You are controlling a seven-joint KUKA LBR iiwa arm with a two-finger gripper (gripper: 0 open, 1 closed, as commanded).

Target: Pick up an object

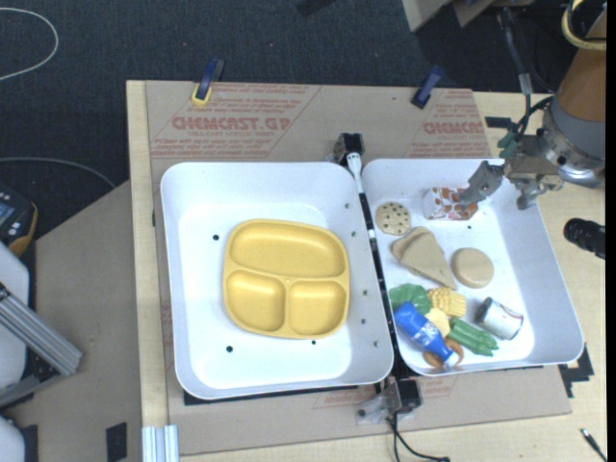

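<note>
1. Well, nearly everything I could pick lies crowded in the right-hand shallow white plastic bin (pixel 553 258), which is why my reach is over that side. The left-hand white bin (pixel 183 258) bears just a yellow plastic divided tray (pixel 285 277).
2. Nearest my gripper (pixel 472 192) is a small crumpled red-and-white packet (pixel 445 201), at the bin's far edge (I judge it my likeliest target). My gripper's tip sits at the packet's right edge; whether it touches, I cannot tell.
3. Further toward the camera lie a round brown chocolate-chip cookie (pixel 392 218), a tan wedge-shaped piece (pixel 423 256) and a round beige bun-like piece (pixel 473 267), close together. Beyond them a blue plastic bottle (pixel 421 331) is heaped with green and yellow toy pieces, just beside a small grey-and-white can (pixel 500 318).
4. My arm comes in from the right over the bin's far right corner, wrist slanting down leftward.
5. Nothing shows between my fingers; whether they are spread or closed, I cannot tell.
</note>
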